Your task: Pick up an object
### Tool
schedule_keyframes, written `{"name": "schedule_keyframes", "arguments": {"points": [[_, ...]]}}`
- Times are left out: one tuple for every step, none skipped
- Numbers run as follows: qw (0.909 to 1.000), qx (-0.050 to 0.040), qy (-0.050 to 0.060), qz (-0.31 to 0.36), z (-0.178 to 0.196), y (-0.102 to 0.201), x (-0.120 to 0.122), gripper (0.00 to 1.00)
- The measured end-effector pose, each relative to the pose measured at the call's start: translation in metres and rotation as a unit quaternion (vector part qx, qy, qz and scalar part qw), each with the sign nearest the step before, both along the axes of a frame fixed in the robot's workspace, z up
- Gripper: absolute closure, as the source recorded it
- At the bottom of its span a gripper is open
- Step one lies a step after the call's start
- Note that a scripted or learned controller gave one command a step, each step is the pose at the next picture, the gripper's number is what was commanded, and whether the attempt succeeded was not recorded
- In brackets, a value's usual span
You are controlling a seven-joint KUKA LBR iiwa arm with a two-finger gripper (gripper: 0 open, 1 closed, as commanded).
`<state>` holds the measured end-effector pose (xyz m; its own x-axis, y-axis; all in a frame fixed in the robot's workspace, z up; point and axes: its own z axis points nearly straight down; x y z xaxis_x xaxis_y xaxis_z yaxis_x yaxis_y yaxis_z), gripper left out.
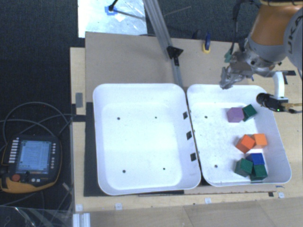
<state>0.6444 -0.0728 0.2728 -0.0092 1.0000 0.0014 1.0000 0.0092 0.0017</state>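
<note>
The right bin (208, 126) holds several blocks. A purple block (234, 114) lies beside a green one (249, 111) near the bin's back. Two orange blocks (245, 143) (260, 139) sit lower down, and a blue block (256, 158) rests among green blocks (245, 167) at the front right corner. My gripper (226, 83) hangs above the back rim of the right bin, up and left of the purple block, with nothing visible between its fingers.
The left bin (139, 136) stands beside the right one. A slanted metal pole (158, 20) crosses the back of the bench to a black clamp (174, 52). A teach pendant (31, 162) with cables lies off the bench at left.
</note>
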Motion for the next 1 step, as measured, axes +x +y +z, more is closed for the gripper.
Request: {"name": "schedule_keyframes", "arguments": {"points": [[1.0,0.0001,0.001,0.0,-0.0035,0.0457,-0.0168,1.0]]}}
